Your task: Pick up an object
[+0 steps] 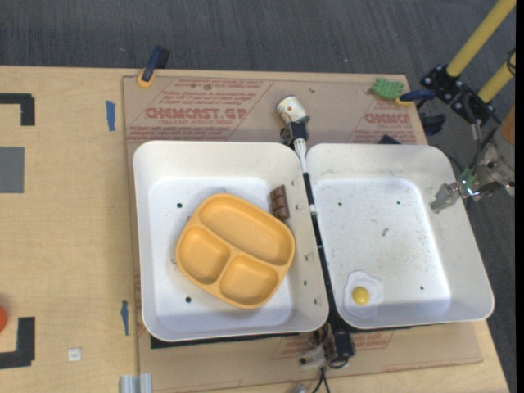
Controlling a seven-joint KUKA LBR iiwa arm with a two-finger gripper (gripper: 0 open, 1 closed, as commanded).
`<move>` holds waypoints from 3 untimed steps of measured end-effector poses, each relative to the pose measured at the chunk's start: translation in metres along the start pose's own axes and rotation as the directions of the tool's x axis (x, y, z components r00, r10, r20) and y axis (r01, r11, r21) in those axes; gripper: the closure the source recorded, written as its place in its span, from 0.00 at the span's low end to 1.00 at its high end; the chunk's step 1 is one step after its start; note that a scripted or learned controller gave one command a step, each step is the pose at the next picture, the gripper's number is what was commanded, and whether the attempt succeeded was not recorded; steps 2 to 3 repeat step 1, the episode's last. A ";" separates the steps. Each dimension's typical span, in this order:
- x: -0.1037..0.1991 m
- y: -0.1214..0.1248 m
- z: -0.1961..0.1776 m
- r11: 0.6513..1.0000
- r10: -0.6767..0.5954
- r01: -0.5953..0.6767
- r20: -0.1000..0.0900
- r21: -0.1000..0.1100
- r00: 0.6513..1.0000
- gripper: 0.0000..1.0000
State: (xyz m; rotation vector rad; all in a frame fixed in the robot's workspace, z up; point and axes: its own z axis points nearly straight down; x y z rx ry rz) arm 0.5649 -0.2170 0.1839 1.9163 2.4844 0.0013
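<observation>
A yellow divided plate (236, 250) and a brown block (280, 202) lie in the left bin (155, 219); a fried egg toy (363, 291) sits near-left in the right bin (442, 219). The hand (458, 189) hovers at its right rim; open or closed, I cannot tell.

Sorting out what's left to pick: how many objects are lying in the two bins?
3: a yellow divided plate and a brown block in the left bin, a fried egg toy in the right bin.

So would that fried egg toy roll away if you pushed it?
Probably not: the small white-and-yellow fried egg toy lies flat in the right white bin, so it would likely slide. It looks thin and light, perhaps hard to pinch.
</observation>
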 end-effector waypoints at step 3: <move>-0.024 0.067 -0.010 0.944 -0.331 0.331 0.001 -0.001 0.944 1.00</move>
